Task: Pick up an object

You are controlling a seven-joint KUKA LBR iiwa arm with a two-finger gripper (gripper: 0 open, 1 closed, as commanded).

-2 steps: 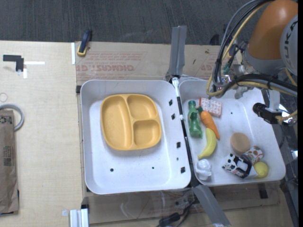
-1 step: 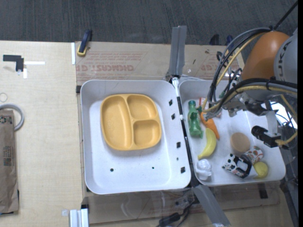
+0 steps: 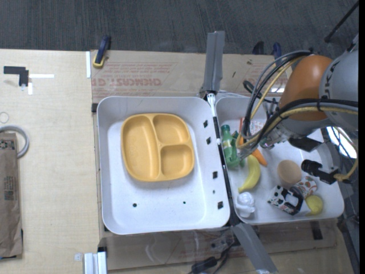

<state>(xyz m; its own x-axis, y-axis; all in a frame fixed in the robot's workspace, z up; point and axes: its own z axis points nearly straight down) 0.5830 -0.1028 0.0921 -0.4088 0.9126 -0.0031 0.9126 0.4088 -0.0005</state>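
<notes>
**Desk:** What's the arm's pose over the bins?

**Caption writer:** The grey arm, orange band above its wrist, reaches in from the right and bends down over the right-hand shallow white bin. Bundled black and yellow cables loop around it. The tool sits low at the bin's upper left, near the green plastic bottle and just above the small orange carrot-shaped piece.

**Desk:** Spread, closed, gripping anything?

**Caption writer:** I cannot tell; cables and the wrist cover that part, and nothing can be made out between its tips.

**Desk:** And the objects?

**Caption writer:** All lying in the right bin. The yellow toy banana rests beside the bottle, a small white figure below it. Further right are a tan egg-shaped ball, a black-and-white patterned toy and a yellow lemon-like piece.

**Desk:** The left bin?

**Caption writer:** The left-hand white bin holds a yellow three-compartment plastic plate, upright. Both bins rest on the pale wooden tabletop, beside a brown cardboard sheet.
</notes>
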